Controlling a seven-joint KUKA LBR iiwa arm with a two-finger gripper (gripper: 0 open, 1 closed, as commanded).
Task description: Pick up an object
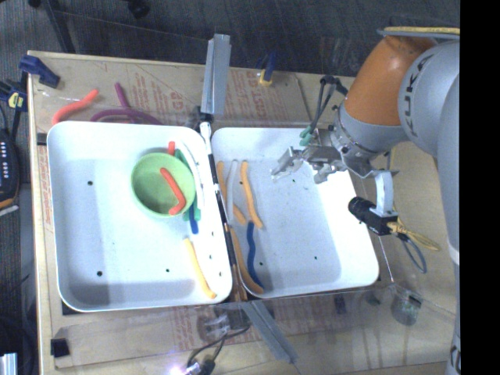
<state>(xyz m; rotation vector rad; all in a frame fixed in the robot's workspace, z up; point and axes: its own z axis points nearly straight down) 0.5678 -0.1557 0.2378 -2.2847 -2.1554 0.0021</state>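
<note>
My gripper (298, 171) hangs over the upper middle of the right bin (344, 264), open, with nothing between its fingers. Well left of it, along that bin's left wall, lie two orange sticks (250, 196), a pale stick (231, 190) and a blue stick (251, 244). Another orange stick (251, 278) rests near the bin's front left corner. In the left bin (86, 272) a green bowl (152, 180) holds a red stick (173, 186). A blue piece (193, 220) and a green strip (190, 165) lie at the bowl's right, and a yellow stick (199, 268) lies below it.
On the bench behind the left bin lie an orange stick (74, 105) and purple tubing (125, 114). A grey metal bar (216, 73) stands between the bins at the back. The right half of the right bin's floor is bare white.
</note>
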